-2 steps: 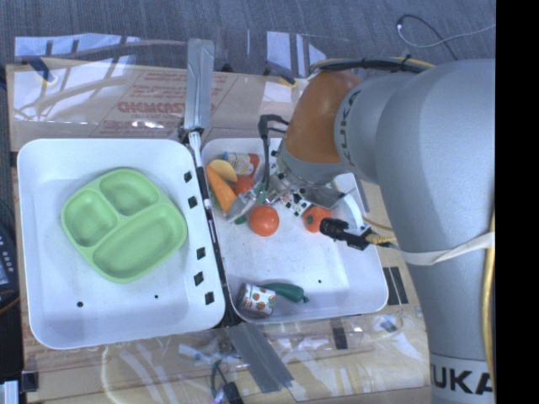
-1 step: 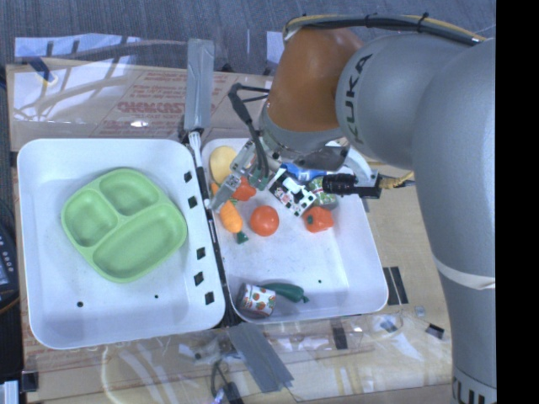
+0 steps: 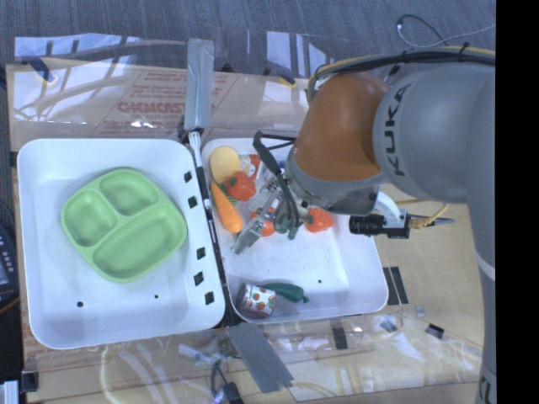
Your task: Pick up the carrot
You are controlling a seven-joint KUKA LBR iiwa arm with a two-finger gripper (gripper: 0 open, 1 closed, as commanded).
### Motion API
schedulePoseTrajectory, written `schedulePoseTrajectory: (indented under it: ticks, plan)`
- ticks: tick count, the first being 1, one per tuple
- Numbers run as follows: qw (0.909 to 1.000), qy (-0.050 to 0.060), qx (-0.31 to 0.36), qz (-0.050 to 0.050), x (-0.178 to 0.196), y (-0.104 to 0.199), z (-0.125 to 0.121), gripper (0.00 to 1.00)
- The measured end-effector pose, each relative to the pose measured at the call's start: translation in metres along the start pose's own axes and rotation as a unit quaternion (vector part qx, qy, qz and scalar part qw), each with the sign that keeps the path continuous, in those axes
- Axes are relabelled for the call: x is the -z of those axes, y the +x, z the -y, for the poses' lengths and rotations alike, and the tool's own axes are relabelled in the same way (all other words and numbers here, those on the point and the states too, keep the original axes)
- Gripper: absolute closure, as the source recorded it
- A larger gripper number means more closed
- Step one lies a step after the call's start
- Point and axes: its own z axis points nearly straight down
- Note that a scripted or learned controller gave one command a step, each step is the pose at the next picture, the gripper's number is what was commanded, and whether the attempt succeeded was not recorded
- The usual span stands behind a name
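At the near edge of the right bin [image 3: 370, 297] lie a small patterned cup [image 3: 258, 300] on its side and a dark green vegetable [image 3: 286, 291] touching it; neither matters to the task. Farther in, the gripper [image 3: 263, 224] reaches down into the middle of that bin, over a scatter of small red and orange pieces [image 3: 318, 220]. Whether its fingers are spread or pressed together cannot be told here: the metal parts blur into the clutter beneath them, and nothing is visibly pinched between them.

The carrot [image 3: 226, 208] lies just beside the gripper, along the bin's left wall, its tip pointing toward the near edge and its thick end up by a red tomato-like piece [image 3: 242, 186] and a yellow fruit [image 3: 224, 163] at the far left corner.

By my reading, the step in hand is the approach, with no grasp made. The next move calls for shifting toward the left wall, lining the fingers across the carrot's narrow width, and descending without snagging the bin wall. The left bin [image 3: 34, 251] holds a green divided plate [image 3: 125, 223].
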Motion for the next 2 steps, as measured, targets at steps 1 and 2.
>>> schedulePoseTrajectory:
  ticks: [1, 2]
  plan:
    - [0.9995, 0.0, -0.032, -0.001, -0.087, -0.049, 0.015, 0.0]
    - [0.9995, 0.0, -0.03, 0.0, -0.076, -0.05, 0.014, 1.0]
